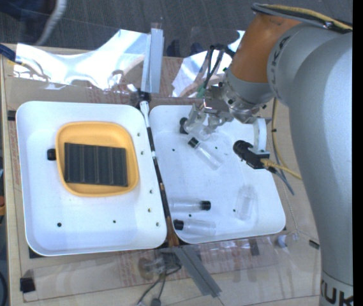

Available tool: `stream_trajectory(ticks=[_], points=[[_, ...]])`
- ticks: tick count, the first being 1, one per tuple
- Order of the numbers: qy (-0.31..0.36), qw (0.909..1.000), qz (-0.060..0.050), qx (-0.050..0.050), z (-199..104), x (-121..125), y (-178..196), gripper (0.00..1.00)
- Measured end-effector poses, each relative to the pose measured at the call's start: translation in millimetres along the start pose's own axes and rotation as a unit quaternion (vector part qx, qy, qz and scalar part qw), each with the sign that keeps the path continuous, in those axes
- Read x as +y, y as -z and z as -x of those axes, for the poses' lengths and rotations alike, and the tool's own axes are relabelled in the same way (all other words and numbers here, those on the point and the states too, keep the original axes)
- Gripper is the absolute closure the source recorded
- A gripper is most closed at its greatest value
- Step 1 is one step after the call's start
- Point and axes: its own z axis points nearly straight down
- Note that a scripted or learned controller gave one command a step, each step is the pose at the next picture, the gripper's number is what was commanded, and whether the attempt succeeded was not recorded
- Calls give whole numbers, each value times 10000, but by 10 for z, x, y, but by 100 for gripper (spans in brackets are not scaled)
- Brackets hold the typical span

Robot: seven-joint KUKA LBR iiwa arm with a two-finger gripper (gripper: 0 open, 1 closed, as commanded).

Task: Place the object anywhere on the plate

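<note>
- The grey arm's two-finger gripper (200, 121) is hanging low over the far-left part of the right shallow white bin (267, 218); I cannot tell whether it is wide or narrow.
- A clear plastic vial with a black cap (205, 153) is lying on that bin's floor, just near of the gripper.
- The yellow rounded plate (95, 136) is sitting in the left white bin (41, 222), well apart from the vial.

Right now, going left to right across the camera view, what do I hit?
Yellow oval plate with dark ribbed insert → clear plastic vial with black cap → second clear plastic vial → grey KUKA arm.
</note>
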Motion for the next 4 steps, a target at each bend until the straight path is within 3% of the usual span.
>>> stream_trajectory(ticks=[1,2,3,4], points=[[1143,9934,-10,-4,-160,134,-300,100],[1967,9805,-4,-6,-363,-111,-191,100],[2929,9561,14,-17,-881,-136,-188,100],[2930,9561,10,-18,-882,-138,-192,0]])
